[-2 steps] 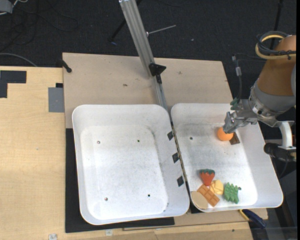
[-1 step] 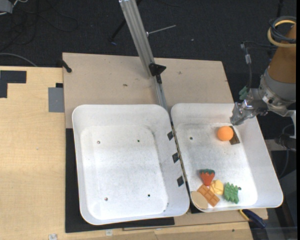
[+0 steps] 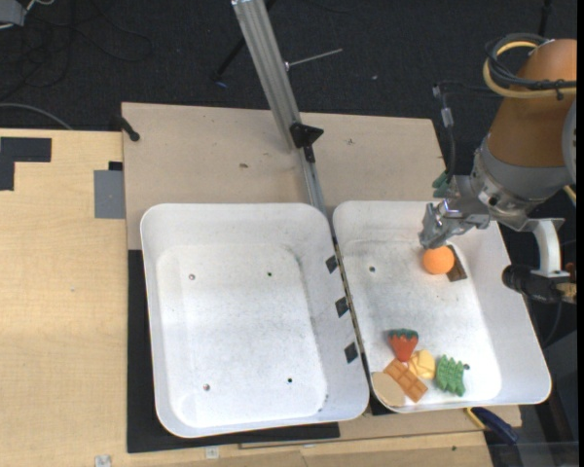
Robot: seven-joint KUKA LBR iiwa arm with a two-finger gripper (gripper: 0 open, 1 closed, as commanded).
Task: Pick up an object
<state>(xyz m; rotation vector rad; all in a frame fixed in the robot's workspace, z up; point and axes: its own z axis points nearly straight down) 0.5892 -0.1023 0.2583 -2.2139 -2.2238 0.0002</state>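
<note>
**Claw low over the orange ball, right bin**

Gripper (image 3: 438, 236) down in the upper part of the right bin (image 3: 511, 353), just above and touching-close to an orange ball (image 3: 438, 260). Grip state impossible to tell — fingertips blurred against the ball's top. No clear sign of the ball sitting between the fingers, so not yet counted as held. A small dark brown piece (image 3: 456, 272) tucked against the ball's lower right side.

Further out, toward the bin's near edge — a tight cluster: red strawberry-like toy (image 3: 403, 341), tan waffle-like piece (image 3: 406, 380), pale yellow piece (image 3: 425, 364), green leafy toy (image 3: 452, 375), all touching or nearly so. Left bin (image 3: 165, 236) beside it, the two meeting along a shared rim.

Likely trouble: a round, smooth ball squirting sideways out of a closing pinch, especially if off-centre; rolling away across the flat bin floor; the brown piece getting nudged or caught along with it. A closing miss above the ball also plausible.

No brands, labels or legible writing anywhere.
</note>
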